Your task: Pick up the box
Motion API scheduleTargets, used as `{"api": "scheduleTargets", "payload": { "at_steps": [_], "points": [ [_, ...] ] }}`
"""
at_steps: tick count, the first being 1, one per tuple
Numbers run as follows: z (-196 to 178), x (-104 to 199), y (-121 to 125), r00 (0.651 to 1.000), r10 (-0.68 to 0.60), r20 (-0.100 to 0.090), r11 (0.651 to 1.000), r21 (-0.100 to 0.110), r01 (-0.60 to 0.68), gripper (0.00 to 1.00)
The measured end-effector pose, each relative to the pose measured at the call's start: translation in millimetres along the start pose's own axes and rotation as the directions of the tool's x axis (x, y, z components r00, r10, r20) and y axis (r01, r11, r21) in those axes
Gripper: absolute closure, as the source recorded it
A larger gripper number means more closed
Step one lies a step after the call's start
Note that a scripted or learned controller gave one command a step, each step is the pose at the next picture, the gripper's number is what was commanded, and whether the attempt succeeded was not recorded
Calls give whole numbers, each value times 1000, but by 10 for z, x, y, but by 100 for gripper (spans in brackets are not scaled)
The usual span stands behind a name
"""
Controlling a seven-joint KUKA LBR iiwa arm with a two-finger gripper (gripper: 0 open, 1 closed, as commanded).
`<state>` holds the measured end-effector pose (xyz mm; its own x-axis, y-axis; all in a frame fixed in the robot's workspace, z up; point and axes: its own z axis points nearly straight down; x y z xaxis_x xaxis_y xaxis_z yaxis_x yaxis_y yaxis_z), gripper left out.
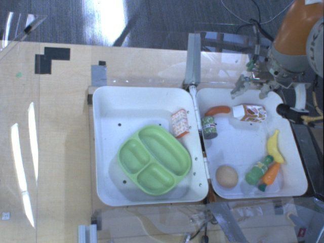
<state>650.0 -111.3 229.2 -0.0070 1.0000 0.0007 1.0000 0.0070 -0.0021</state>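
Note:
A small red-and-white patterned box (178,123) lies in the left bin (104,135), against its right wall and just past the green plate's far corner. A white-and-brown carton (249,113) lies on its side at the back of the right bin (296,186). My gripper (251,89) hangs over the back edge of the right bin, just beyond the carton and above it. Its fingers (238,88) are spread open with nothing between them. The patterned box sits well to the gripper's left, across the wall between the bins.
A green three-part plate (154,159) fills the left bin's middle. The right bin holds a red sausage (217,110), a small can (209,127), a banana (274,146), a green bottle (259,170), a carrot (271,173) and a tan ball (227,176).

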Motion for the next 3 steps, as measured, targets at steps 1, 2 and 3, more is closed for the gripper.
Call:
{"api": "scheduleTargets", "payload": {
  "at_steps": [1,2,3],
  "points": [
    [1084,122,-199,998,-67,-1,998,3,67,0],
    [1278,145,-186,1000,-18,11,1000,-13,18,0],
    [1351,55,96,999,43,-10,998,48,-42,0]
  ]
}}
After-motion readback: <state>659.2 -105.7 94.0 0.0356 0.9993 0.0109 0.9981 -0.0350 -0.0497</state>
